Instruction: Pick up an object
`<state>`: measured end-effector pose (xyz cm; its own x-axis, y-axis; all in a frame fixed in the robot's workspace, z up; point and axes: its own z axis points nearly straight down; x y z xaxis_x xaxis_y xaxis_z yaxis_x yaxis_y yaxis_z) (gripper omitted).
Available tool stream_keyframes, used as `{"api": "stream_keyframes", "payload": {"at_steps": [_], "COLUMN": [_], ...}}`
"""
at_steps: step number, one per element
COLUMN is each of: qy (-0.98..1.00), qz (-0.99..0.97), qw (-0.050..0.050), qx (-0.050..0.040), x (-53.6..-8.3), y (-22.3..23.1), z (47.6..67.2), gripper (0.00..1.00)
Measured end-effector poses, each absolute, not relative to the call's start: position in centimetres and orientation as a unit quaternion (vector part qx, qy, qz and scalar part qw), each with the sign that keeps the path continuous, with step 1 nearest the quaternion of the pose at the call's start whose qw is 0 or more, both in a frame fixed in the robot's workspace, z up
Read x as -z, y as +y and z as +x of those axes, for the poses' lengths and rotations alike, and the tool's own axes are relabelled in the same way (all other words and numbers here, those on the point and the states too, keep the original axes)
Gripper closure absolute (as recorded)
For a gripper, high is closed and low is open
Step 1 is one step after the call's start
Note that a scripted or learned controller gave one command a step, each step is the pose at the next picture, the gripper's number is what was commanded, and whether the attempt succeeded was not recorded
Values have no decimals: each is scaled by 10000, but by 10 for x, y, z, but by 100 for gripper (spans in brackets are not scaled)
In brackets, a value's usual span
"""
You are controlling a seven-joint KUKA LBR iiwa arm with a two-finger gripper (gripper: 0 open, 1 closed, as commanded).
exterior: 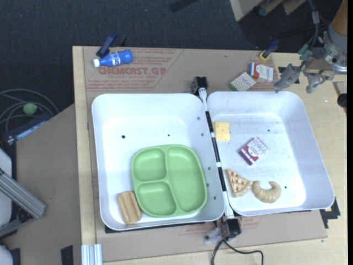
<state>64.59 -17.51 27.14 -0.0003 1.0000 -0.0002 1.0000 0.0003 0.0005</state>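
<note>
Gripper [302, 79] high over right bin's [309, 120] far rim — fingers spread, nothing between.

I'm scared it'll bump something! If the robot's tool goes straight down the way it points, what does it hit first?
Likely the tool meets the right bin's far rim first, though depth is unclear.

- Bins [110, 148]: white.
- Divided plate [167, 180]: light green.
- Cheese slice [222, 131]: yellow.
- Croissant [267, 191]: tan.
- Packet [253, 150]: red and white.
- Bottle [113, 58]: blue, white cap.

The pincer [300, 80] hangs at upper right, its fingers spread apart.
</note>
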Motion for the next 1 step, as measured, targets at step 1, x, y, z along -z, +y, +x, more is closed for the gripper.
{"api": "stream_keyframes", "payload": {"at_steps": [1], "qy": [7073], "qz": [7069], "qw": [-2], "qx": [-2], "x": [-85], "y": [-124], "z": [616], "gripper": [0]}}
